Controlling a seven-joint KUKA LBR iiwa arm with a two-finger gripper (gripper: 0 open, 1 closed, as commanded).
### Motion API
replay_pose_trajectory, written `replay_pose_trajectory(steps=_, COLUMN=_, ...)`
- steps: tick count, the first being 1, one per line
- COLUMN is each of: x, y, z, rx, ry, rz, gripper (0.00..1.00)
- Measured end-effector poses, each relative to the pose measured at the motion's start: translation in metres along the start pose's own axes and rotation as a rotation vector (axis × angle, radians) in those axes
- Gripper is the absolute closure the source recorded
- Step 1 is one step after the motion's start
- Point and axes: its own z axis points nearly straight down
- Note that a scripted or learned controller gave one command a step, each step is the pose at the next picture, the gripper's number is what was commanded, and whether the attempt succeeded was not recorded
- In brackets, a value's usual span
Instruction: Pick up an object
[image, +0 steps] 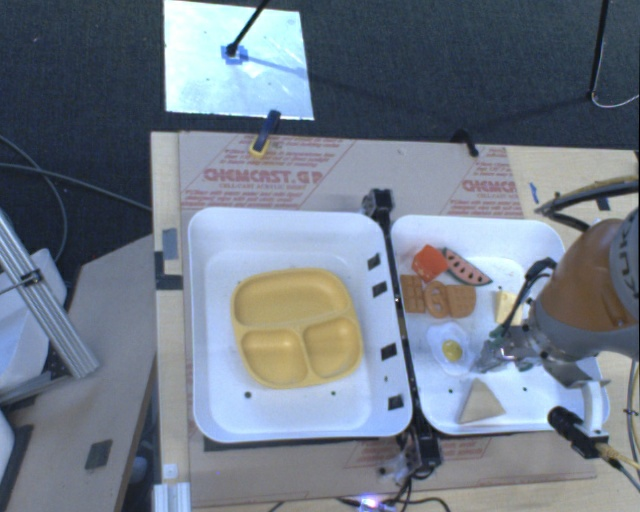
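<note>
Camera view from above, and we start at the far left, where a slanted metal frame (40, 300) leans over a side table. Moving in, we reach the left bin (215, 400), and sitting in it is a yellow divided tray (297, 325), one long compartment at the back and two smaller ones toward us. We see nothing lying in its wells. Behind the bins, the cardboard sheet (270, 175) with red lettering carries a small yellow-and-dark tool (265, 135), and beyond it a shiny metal plate (238, 60) rests on the dark floor.

Across the black divider (395, 310) we come to the right bin (530, 235), and this is where the toy food sits. At the back we have an orange-red piece (430, 262) touching a watermelon slice (466, 268). Just in front lies a brown cracker-like piece (437, 298). Nearer us is a fried egg (450, 348), and toward the front rim a tan wedge (482, 402). A pale yellow block (506, 303) peeks out beside the arm.

Now the gripper (497, 352): it is down low in the bin, just right of the egg and above the wedge. We cannot tell how wide the hand stands, and we see no item in it. The grey arm (590, 300) with its orange band fills the right side.
</note>
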Motion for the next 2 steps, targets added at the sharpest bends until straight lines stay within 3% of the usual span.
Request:
replay_pose_trajectory(steps=1, x=0.000, y=0.000, z=-0.001, rx=-0.001, ry=0.000, rz=0.000, gripper=0.00)
replay_pose_trajectory(steps=2, x=0.000, y=0.001, z=-0.011, rx=-0.002, ry=0.000, rz=-0.002, gripper=1.00)
